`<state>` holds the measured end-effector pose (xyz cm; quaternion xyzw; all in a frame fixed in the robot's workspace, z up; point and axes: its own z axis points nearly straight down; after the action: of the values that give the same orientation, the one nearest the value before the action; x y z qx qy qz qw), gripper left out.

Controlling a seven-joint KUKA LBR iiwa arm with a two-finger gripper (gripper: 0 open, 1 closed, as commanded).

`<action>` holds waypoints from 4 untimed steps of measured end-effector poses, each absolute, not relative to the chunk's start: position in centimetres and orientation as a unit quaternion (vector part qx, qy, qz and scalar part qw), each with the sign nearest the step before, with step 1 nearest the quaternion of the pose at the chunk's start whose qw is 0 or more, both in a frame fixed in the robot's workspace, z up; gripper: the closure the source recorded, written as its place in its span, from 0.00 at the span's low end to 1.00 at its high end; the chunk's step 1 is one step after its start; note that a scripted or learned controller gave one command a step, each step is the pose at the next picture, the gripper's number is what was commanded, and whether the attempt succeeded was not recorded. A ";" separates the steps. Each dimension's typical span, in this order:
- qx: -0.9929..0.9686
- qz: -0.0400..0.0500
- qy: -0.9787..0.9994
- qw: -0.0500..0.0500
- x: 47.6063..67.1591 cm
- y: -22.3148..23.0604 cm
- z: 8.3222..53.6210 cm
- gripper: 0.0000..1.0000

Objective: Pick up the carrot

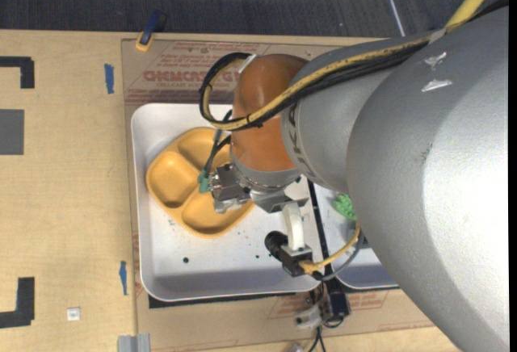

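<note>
My arm reaches in from the right and covers much of both bins. Its orange band [262, 112] hangs over the back of the left bin [157, 261]. The gripper [229, 193] points down below the wrist, over the right edge of a yellow three-lobed dish [174, 177] lying in the left bin. A small green piece [346, 207] peeks out from under the arm, just right of the wall between the bins. I cannot tell what it belongs to.
The white floor of the left bin shows along its front, with a few dark specks [186, 260]. A black and white fitting [289, 249] with cables hangs from the arm over the front wall. Brown cardboard [65, 181] surrounds the bins.
</note>
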<state>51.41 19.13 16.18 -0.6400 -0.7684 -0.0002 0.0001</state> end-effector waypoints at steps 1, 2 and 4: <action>-0.662 0.000 -0.749 -0.001 54.4 14.1 19.2 1.00; -0.662 0.000 -0.750 0.000 54.4 14.1 19.2 0.00; -0.673 -0.003 -0.740 0.000 59.6 10.2 12.0 0.00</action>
<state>59.57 10.21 11.95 -0.6726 -0.7400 -0.0030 0.0000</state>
